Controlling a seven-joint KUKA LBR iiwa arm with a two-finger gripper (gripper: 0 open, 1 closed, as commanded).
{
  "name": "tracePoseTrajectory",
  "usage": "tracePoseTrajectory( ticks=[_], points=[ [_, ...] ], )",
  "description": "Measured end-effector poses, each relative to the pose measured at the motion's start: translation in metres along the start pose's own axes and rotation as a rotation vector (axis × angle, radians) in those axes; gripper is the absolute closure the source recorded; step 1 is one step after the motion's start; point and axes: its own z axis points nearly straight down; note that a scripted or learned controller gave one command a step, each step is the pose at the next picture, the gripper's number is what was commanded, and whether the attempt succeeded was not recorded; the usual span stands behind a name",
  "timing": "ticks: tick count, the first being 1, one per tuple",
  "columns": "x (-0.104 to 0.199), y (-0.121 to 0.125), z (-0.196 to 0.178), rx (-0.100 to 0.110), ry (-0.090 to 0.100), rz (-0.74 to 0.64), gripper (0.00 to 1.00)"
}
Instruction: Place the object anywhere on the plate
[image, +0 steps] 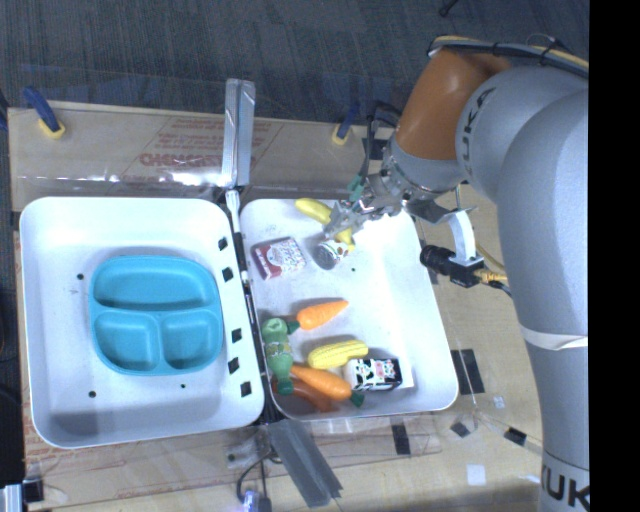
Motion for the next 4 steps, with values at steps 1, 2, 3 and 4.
tracePoseTrajectory(
  ticks=[1,2,3,4],
  points=[
    [-0.075,-0.018,-0.005,-0.002,-0.002,0.067,1.0],
    [0.001,-0.056,0.003,0.001,0.0,0.08,1.0],
    [0.055,-0.08,-0.013,0.0,0.0,0.033,1.0],
    [0.034,-0.129,-0.103,-0.002,-0.001,0.025,1.0]
  ],
)
